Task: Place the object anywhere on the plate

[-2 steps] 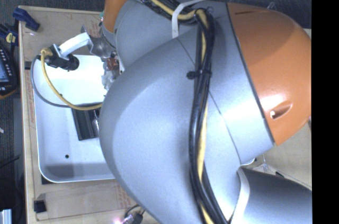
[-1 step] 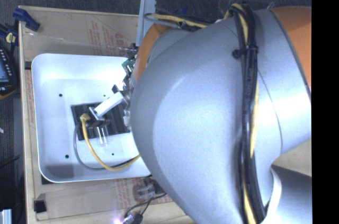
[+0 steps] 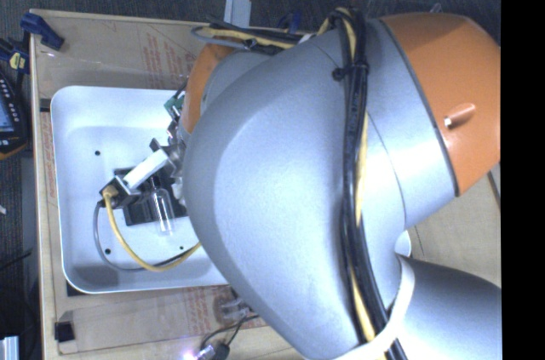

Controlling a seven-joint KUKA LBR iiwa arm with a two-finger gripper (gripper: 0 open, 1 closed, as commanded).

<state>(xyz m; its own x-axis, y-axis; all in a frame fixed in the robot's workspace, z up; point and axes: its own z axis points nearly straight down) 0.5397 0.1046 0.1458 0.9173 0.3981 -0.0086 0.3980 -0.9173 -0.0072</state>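
My gripper [image 3: 152,209] hangs low inside the left white bin [image 3: 77,137], near the bin's middle and close to its floor. It has a white block and black parts at its tip, and a yellow cable [image 3: 128,252] loops under it across the bin floor. The grey arm [image 3: 341,180] with its orange band [image 3: 451,94] bulks over the centre and right of the view and hides whatever lies beneath it. I cannot make out anything held at the gripper.
The bin's walls close in on the gripper at the left, the far side and the near side. A wooden bench surface [image 3: 111,43] frames the bin. A blue clamp [image 3: 41,31] sits at the bench's far left corner.
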